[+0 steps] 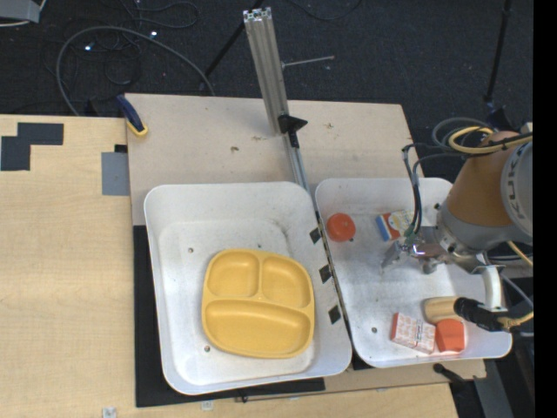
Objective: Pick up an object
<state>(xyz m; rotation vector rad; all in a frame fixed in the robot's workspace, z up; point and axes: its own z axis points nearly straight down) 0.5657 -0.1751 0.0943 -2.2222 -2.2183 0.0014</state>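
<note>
A: Where's the claw (402, 252)?

B: Low inside the right white bin (374, 320), among the clutter. Whether it is spread or pressed together, I cannot tell; nothing visibly sits in it.

A: Candidates?

B: A small round orange-red ball (340, 226) near the bin's left wall, a little blue-and-white packet (390, 225) just beside the claw, an orange block (450, 335) touching a red-and-white carton (411, 332) at the near edge.

A: And the yellow divided plastic tray (258, 302)?

B: Left bin, well apart.

A: Step?

B: I'd judge it is reaching. Next: settle over one item, probably the packet, and close squarely.
</note>
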